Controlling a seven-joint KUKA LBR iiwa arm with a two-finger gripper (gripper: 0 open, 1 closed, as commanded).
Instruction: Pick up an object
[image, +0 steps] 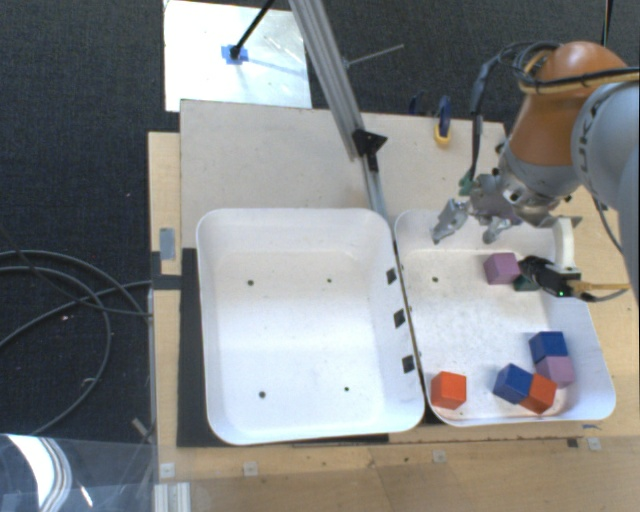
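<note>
I'm watching the two-finger metal gripper (470, 226) hanging with its fingers spread apart and nothing between them, above the far end of the right shallow white plastic bin (440, 300). The small purple block (501, 268) is lying just beside it, so I'm judging a short sideways shift before descending. The grey, orange-banded arm (560, 100) is reaching in from the right, wrist pointing down.

Pincer (468, 226) spread wide, empty

Robotics lab: bench (270, 160), white bins (230, 300), floor cables (60, 290).

Bright, even light; sharp; faint shadows.
</note>
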